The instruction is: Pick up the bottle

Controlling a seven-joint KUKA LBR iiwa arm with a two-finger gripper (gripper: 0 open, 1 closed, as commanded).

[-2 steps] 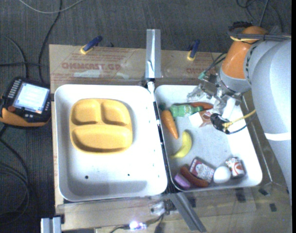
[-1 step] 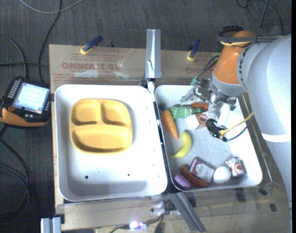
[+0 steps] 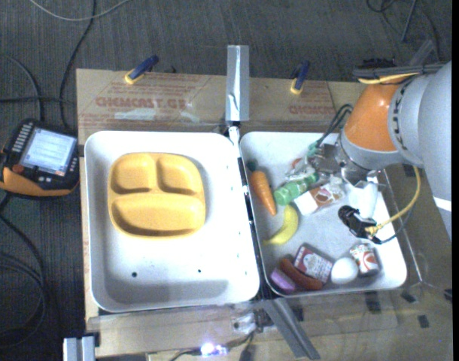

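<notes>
Reaching into the right bin (image 3: pixel 401 277) with the gripper (image 3: pixel 325 164), low among the clutter at the bin's far side. Hiding the jaw opening under the grey wrist and the orange band (image 3: pixel 371 122); being unable to tell how far open, or whether anything is held.

Lying on its side just beside the gripper, toward the view's lower left of it: the bottle (image 3: pixel 292 192), green, glossy plastic, slanting across the bin floor with its upper end nearest the gripper. Being unable to tell whether touching it or just apart.

Lying a little farther out on that same side, beyond the bottle: a carrot (image 3: pixel 262 192), orange, tapering, matte. Curving nearer the camera than the bottle: a banana (image 3: pixel 286 229), yellow and smooth. Sitting just below the gripper in the view, against the bottle's end: a small red-and-white packet (image 3: pixel 325 195).

Resting well apart from the gripper, along the bin's near wall: a reddish sausage (image 3: pixel 303 275), a brown pouch (image 3: pixel 314 260), a white egg (image 3: pixel 342 271), rounded and plain, and a small red-and-white can (image 3: pixel 366 259).

Sitting well away, across the divide, in the left bin (image 3: pixel 101 277): a yellow compartment tray (image 3: pixel 158 194), moulded plastic with rounded corners and three shallow wells.
</notes>
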